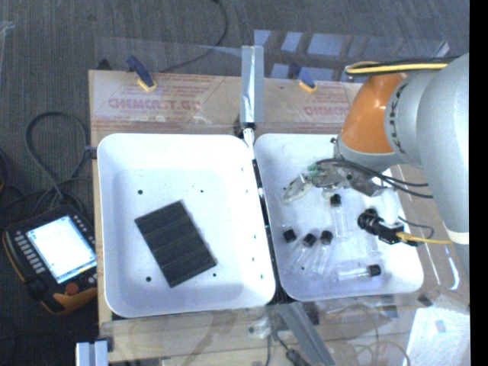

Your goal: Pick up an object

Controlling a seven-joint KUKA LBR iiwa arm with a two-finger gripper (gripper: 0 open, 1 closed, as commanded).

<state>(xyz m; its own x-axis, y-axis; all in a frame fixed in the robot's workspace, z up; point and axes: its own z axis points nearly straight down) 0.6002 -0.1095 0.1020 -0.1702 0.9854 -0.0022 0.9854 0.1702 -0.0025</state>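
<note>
My gripper (305,183) hangs over the right bin (396,284); I cannot tell how wide it stands. One vial (358,271) lies flat, black cap pointing right.

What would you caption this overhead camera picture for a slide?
Robot arm reaches over the right bin of small black-capped vials; a dark ridged panel lies in the left bin.

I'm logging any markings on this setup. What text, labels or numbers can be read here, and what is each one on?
Faint red lettering on the cardboard sheet behind the left bin: too washed out to read for certain.
More faint red lettering on the cardboard behind the right bin: unreadable.
Lit screen of the handheld control pendant: too small and bright to read.
Small clear vials and the dark ribbed pad: no readable markings.
</note>
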